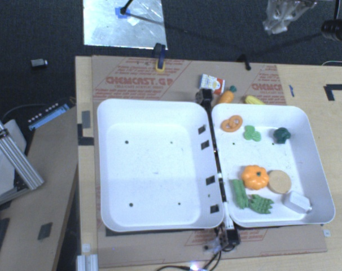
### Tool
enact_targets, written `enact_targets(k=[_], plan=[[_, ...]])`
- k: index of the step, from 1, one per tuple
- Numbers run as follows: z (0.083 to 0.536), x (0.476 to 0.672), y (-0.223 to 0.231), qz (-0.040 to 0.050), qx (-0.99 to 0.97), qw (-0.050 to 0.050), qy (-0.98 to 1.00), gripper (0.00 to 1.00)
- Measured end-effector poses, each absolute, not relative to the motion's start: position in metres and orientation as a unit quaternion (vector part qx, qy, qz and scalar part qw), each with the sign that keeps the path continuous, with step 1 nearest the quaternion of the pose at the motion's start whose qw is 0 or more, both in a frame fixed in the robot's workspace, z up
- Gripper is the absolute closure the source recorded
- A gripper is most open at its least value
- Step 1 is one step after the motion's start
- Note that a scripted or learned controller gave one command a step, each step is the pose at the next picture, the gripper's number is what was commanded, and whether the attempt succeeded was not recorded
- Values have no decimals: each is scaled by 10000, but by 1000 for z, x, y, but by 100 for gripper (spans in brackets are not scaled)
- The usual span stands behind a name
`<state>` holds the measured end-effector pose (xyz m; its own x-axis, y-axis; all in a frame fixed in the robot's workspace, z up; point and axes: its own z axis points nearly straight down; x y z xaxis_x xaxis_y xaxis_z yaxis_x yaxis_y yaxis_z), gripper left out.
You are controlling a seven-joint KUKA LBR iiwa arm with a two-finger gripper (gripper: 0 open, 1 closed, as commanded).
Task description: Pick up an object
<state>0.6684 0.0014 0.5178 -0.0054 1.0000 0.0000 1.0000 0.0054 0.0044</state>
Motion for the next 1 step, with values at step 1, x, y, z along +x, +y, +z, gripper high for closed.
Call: enact_targets(k=[1], plan=[[455,668,-47,-18,7082,-6,7060,100]])
